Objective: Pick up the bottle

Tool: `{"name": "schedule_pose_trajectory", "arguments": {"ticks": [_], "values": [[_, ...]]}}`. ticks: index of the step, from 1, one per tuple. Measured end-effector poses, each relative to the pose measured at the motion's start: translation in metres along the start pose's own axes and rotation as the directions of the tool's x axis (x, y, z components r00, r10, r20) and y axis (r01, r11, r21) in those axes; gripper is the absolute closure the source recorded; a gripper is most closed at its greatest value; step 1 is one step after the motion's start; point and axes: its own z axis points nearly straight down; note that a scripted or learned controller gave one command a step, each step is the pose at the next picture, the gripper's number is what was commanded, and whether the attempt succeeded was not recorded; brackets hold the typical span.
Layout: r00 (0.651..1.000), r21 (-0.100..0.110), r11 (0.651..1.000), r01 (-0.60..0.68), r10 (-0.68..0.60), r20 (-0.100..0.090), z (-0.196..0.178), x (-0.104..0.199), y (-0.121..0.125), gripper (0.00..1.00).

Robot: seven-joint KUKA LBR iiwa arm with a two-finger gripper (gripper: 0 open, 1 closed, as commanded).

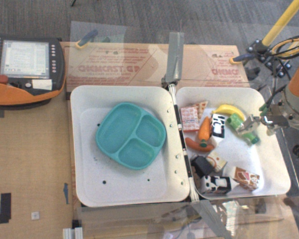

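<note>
The bottle [236, 123] is green and lies on its side in the right bin [278, 169], near that bin's upper right and just below a yellow banana [229, 110]. My gripper [249, 125] reaches in from the right and hangs directly over the middle of the bottle, its grey metal tip covering part of the green body. The bottle's far end [253, 139] sticks out below the gripper. Whether the bottle rests on the bin floor or is lifted off it is not clear from this angle.
Beside the bottle on the left are a black-and-white box [218, 125], a carrot [204, 128], a red pepper [199, 144] and snack packets [189, 116]. A brown carton [246, 178] and a cow-patterned item [217, 184] lie at the front. A teal divided plate [131, 135] sits in the left bin [84, 133].
</note>
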Motion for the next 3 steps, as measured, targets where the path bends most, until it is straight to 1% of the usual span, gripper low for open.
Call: {"name": "schedule_pose_trajectory", "arguments": {"ticks": [1, 2, 3], "values": [[0.995, -0.003, 0.995, 0.097, -0.097, 0.001, 0.100, -0.016, 0.028, 0.00], [0.996, -0.005, 0.996, 0.095, -0.095, 0.002, 0.090, -0.017, 0.028, 1.00], [0.999, -0.003, 0.999, 0.043, -0.043, 0.003, -0.042, 0.014, 0.066, 1.00]]}}
